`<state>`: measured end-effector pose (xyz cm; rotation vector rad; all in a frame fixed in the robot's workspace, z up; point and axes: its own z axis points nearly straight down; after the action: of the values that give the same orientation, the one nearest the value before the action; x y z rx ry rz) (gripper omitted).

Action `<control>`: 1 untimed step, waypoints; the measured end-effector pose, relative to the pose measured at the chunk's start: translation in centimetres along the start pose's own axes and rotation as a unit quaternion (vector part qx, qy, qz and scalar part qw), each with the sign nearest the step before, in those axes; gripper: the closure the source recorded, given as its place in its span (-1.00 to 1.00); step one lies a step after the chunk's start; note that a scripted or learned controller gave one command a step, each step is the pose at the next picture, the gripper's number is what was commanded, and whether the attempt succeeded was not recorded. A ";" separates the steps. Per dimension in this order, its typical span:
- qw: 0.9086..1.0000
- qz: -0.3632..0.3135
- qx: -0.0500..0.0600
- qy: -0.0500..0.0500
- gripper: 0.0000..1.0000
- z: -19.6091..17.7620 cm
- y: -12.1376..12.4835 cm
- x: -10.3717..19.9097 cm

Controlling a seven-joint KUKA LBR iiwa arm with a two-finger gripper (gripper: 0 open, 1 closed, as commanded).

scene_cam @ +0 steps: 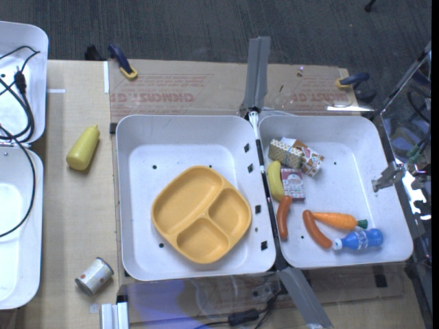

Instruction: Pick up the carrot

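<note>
The carrot [336, 219] is orange with a small green top pointing right. It lies flat in the right bin [367, 149], near the bin's front. A red sausage [317, 229] lies slanted against its left end. A blue bottle [360, 239] lies just in front of the carrot's green end, close to it or touching.
The right bin also holds a second sausage [282, 218], a banana [275, 179] and small boxes [295, 153]. A yellow divided plate [201, 214] lies in the left bin [137, 184]. On the bench to the left are a yellow bottle [83, 148] and a can [94, 275].
</note>
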<state>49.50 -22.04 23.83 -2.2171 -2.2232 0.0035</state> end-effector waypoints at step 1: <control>0.998 -0.062 -0.008 0.002 -1.00 13.0 -1.0 0.2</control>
<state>48.45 -21.81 10.84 -2.0802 -2.3632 -0.0173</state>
